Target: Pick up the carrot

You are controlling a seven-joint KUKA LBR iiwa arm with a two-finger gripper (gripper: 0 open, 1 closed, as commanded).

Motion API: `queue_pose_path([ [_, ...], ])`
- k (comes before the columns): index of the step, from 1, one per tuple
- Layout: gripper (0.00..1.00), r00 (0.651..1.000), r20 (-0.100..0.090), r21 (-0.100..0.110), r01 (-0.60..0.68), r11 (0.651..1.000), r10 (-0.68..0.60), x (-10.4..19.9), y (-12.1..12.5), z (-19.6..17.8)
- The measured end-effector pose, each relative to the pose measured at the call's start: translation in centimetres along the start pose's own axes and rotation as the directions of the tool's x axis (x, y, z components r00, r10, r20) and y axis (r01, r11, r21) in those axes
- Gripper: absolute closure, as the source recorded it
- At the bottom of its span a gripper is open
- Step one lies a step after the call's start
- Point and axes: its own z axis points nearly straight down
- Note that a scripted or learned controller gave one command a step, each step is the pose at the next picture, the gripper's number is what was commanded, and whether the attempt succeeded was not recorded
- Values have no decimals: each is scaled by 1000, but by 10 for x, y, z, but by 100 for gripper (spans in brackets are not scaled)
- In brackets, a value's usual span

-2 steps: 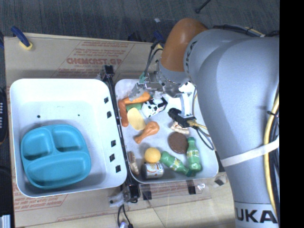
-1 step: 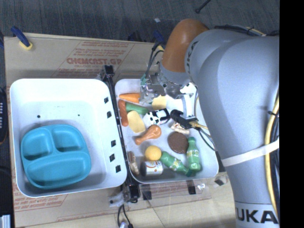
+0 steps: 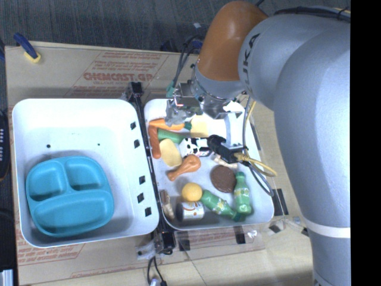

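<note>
**Right bin crowded, tray alone in the left**

The gripper hangs over the far end of the right bin, just above the carrot. Nearer the camera from it lie a potato, a drumstick, a lemon and a can. To its right and nearer lie a cookie and two bottles. Left of it, the other bin holds a tray.

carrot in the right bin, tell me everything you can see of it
The carrot is orange and looks like smooth plastic, with a greenish end toward the middle of the bin. It lies near the top left corner of the right bin, close to its left wall. The claw is right over its right half and hides part of it. Just below it sit another orange piece and a pale yellow potato-like toy, close to or touching it.
</note>
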Motion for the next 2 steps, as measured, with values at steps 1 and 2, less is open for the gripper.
queue_pose_path([
  [1,100,990,-2,21,141,990,-141,52,-117,40],
  [2,100,998,4,12,61,998,-61,-25,-110,38],
])
